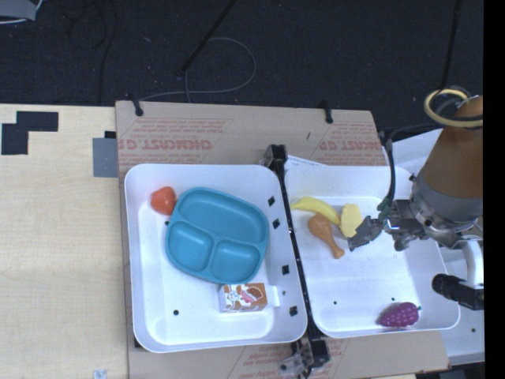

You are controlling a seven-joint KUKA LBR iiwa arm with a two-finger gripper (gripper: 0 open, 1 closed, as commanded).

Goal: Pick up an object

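The right bin (pixel 371 314) holds a yellow banana (pixel 314 207), a yellow block (pixel 350 219), a brown chicken drumstick (pixel 325 234) and a purple bunch of grapes (pixel 398 315). My gripper (pixel 381 238) reaches in from the right, over the middle of this bin. It is open, and nothing sits between its fingers. Its left finger (pixel 360 235) stands just right of the yellow block and the drumstick. The grapes lie well below it, near the bin's front right corner.
The left bin (pixel 150 306) carries a blue divided plate (pixel 216 234), an orange-red tomato (pixel 163 200) at its back left and a small printed carton (pixel 244 297) at the front. A black divider (pixel 288 243) separates the bins. The arm's grey body (pixel 454 172) looms over the right bin's right edge.
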